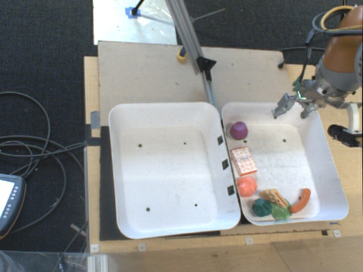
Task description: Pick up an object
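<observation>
The right bin [317,152] holds several small items: a purple ball [239,130] near its back left, a pink-and-white box [244,160], an orange-red ball [247,186], a dark teal lump [262,207], a green piece [280,212], a tan piece [275,196] and an orange sausage shape [300,200] along the front. My gripper [295,109] hangs above the back right edge of this bin, fingers spread apart with nothing between them. It stands well to the right of the purple ball.
The left bin [122,169] lies beside the right one, joined by black clips [225,164]. A slanted grey pole [190,33] crosses the back of the bench. Cables and a pendant [8,200] lie on the floor at left.
</observation>
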Available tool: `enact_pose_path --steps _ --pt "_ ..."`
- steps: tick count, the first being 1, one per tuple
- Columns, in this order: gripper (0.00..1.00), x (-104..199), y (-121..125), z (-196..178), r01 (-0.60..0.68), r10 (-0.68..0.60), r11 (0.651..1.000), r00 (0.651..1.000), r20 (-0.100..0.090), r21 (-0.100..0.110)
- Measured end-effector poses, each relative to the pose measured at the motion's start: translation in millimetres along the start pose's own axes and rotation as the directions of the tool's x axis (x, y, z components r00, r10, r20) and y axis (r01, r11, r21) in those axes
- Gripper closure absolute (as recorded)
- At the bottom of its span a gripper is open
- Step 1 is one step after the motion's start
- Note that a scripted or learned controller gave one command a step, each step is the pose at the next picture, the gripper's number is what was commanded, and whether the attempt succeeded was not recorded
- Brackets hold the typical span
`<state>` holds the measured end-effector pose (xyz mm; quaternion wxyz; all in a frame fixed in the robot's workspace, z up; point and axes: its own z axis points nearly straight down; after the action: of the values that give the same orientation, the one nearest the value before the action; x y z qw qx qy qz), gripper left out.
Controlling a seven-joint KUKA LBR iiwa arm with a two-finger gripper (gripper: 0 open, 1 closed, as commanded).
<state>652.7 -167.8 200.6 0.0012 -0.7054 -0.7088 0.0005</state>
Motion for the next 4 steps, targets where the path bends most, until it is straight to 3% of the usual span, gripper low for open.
enact_pose_path --steps 1,3,4 --pt "0.00 0.0 0.9 -2.8 0.002 -0.002 1.000 1.000 0.002 -0.004" --pt "0.00 13.9 -0.9 92.5 0.002 -0.002 1.000 1.000 0.001 -0.001" --pt "0.00 14.1 -0.3 110.1 0.002 -0.002 1.000 1.000 0.002 -0.002"
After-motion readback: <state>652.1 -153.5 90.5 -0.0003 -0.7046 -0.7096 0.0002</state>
